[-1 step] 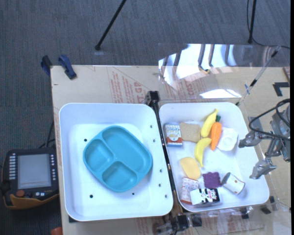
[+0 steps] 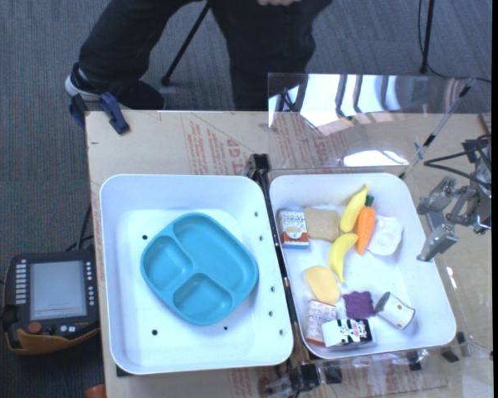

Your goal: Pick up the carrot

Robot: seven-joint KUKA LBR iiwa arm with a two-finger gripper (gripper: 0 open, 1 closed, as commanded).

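Orange carrot (image 2: 365,229) with green top between bananas.

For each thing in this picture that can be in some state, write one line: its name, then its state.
Carrot: lying in the right bin, untouched.
Blue plate: right way up, in the left bin.
Can: tipped on its side.
Gripper: outside the bin's right edge, holding nothing.

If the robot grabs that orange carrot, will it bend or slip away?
The carrot looks like a smooth plastic toy, so it is probably stiff and light. Its rounded, tapering shape may slip or roll. It lies against two bananas, so they might get nudged.
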